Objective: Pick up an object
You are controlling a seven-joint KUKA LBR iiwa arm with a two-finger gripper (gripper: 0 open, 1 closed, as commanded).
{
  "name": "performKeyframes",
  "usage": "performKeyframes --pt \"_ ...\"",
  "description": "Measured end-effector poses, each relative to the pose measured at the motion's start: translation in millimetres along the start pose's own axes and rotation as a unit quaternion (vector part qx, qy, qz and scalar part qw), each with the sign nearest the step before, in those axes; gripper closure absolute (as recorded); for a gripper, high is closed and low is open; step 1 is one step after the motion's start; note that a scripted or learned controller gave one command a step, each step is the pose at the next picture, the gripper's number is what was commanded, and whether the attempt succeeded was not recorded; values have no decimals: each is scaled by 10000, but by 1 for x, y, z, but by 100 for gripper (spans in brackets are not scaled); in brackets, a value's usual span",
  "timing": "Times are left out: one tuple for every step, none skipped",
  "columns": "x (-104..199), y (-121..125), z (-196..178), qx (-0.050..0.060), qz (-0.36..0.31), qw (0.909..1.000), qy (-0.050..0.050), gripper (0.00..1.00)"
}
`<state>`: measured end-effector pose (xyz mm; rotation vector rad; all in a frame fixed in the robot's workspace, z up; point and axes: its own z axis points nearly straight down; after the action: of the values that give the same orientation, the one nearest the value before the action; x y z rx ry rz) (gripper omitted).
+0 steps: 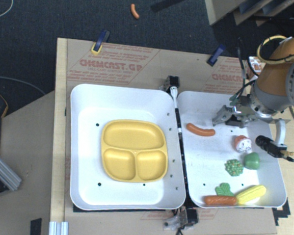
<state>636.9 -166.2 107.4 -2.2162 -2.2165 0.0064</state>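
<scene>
Spanning most of the bench (58, 132), two shallow white bins sat side by side on a brown board. The left bin (81, 134) carried a yellow divided plate (134, 150) near its middle. The right bin (199, 106) held all the small toy foods. The arm (280, 70) reached in over that bin's far right corner, its orange band above the wrist, and the gripper (228, 115) hung low over the far part of the bin floor; I cannot tell whether it was open or closed, and nothing was visibly held in it.

The sausage (200, 130) lay just beside the gripper, toward the bin's left edge, and looked the likeliest target. An ear of corn (251, 194) and an orange carrot (220, 200) lay touching along the near edge, with a small green leafy piece (224, 189) just behind them. A green pepper (252, 160), a broccoli floret (233, 167) and a red-and-white piece (242, 144) clustered nearer the right edge.

By my judgement the task was barely begun: every object rested on the bin floor, none lifted. What remained was settling on one piece, closing on it and raising it clear.
</scene>
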Motion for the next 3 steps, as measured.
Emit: performKeyframes --pt "1 0 24 -14 -4 10000 -4 0" --pt "1 1 11 -45 -2 10000 -12 100" --pt "-1 6 -34 -77 -1 10000 -24 100"
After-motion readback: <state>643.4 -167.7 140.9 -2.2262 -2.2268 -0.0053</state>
